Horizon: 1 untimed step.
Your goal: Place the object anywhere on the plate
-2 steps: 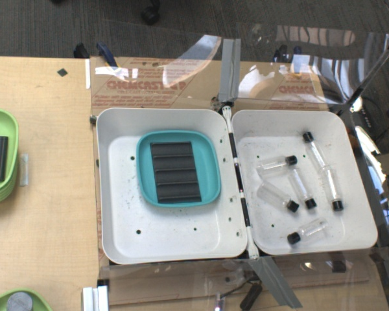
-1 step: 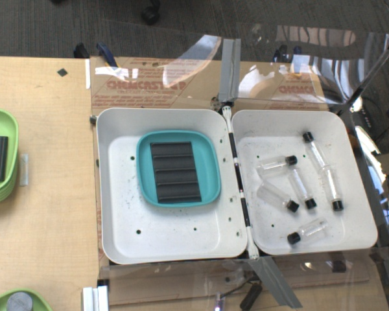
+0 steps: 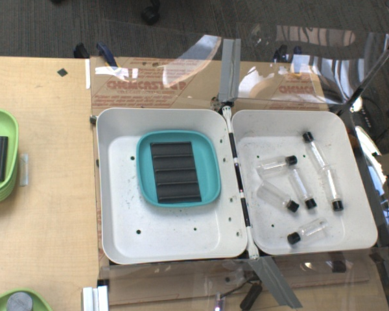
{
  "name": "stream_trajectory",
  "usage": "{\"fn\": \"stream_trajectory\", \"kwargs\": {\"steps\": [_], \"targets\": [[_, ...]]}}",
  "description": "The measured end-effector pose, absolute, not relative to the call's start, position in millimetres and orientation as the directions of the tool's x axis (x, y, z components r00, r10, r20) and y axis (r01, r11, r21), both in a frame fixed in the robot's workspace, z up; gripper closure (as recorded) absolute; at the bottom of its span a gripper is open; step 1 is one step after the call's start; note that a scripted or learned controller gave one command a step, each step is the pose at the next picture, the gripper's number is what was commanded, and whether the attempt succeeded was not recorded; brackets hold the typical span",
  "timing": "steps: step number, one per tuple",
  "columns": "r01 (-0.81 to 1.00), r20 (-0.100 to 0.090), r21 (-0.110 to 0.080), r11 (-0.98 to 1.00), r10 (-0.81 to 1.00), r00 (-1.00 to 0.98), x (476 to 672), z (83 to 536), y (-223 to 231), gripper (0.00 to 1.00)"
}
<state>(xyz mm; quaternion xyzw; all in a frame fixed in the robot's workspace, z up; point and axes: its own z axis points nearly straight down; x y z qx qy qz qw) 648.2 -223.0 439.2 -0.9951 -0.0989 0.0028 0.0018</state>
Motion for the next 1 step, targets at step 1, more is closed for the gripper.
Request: {"fn": "stream_trajectory", "kwargs": {"steps": [1], "targets": [[0.200,-0.004,-0.002,-0.980,0.200,0.980,650.4,439.7,-222.5,0.00]]}}
